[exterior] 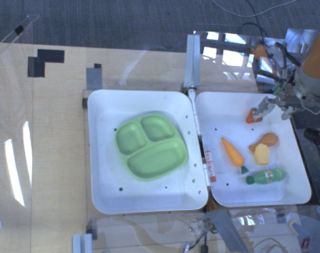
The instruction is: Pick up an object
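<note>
Pale wood makes up the surface, with dark carpet beyond its far edge and two shallow white bins set side by side on it. The left bin holds a green divided plate lying flat near its middle. The right bin holds the loose objects: an orange carrot lying at a slant near the bin's centre, a brown drumstick-shaped piece toward the right edge, a yellow corn-like piece touching it on the near side, and a green bottle lying on its side near the near right corner. A small red-orange object sits toward the far right corner of that bin. The arm reaches in from the right, and its fingers sit directly over that red-orange object; whether they are clenched on it or released I cannot tell.
</note>
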Controlling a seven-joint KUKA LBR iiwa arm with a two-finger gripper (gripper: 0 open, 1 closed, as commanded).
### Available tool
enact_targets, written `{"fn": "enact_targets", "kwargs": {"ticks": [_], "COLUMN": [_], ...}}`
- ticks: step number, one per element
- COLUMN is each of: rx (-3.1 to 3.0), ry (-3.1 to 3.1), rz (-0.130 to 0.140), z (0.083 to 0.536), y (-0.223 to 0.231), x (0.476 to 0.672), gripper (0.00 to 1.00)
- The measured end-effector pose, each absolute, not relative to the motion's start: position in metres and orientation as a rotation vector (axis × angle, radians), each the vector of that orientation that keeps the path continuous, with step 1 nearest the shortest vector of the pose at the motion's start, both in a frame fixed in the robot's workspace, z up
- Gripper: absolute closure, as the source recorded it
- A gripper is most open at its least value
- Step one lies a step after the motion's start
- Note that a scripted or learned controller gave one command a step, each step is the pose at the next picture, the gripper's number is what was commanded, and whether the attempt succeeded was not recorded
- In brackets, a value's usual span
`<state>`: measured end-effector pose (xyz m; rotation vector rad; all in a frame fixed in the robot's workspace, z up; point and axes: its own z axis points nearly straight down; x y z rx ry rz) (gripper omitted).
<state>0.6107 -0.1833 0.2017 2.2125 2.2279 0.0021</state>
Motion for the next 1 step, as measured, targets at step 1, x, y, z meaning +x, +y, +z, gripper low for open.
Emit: {"fn": "enact_targets", "kwargs": {"ticks": [1], "rx": [1.967], "ry": [2.436], "rz": [0.010], "z": [0.0889], "y": [-0.1457], "x": [0.5951], "gripper": [0.00]}}
